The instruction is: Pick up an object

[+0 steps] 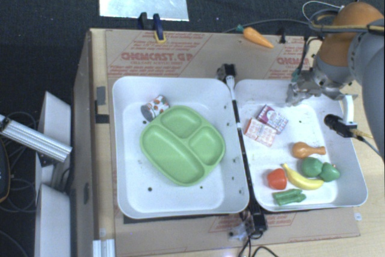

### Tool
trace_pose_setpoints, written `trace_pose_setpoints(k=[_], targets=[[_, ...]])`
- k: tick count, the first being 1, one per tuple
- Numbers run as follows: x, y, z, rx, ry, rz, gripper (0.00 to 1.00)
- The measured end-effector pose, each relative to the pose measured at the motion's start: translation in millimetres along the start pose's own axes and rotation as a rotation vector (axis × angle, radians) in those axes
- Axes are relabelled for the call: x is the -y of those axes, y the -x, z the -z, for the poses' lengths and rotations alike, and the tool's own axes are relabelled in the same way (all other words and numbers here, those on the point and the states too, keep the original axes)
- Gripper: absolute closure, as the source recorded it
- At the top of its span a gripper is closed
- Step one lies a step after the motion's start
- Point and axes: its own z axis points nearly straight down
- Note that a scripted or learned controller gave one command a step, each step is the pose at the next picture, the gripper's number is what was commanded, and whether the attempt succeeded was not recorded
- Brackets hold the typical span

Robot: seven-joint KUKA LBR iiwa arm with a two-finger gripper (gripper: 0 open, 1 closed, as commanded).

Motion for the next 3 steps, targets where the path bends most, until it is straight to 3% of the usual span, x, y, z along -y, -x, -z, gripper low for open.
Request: trace_pose_setpoints(k=[1, 2, 3], targets=[[0.1, -0.1, -0.2, 0.000, -0.001, 0.001, 0.00], [1.7, 11.9, -12.3, -0.001, -0.004, -0.004, 0.00], [0.3, 11.8, -0.5, 0.000, -0.001, -0.001, 1.00]])
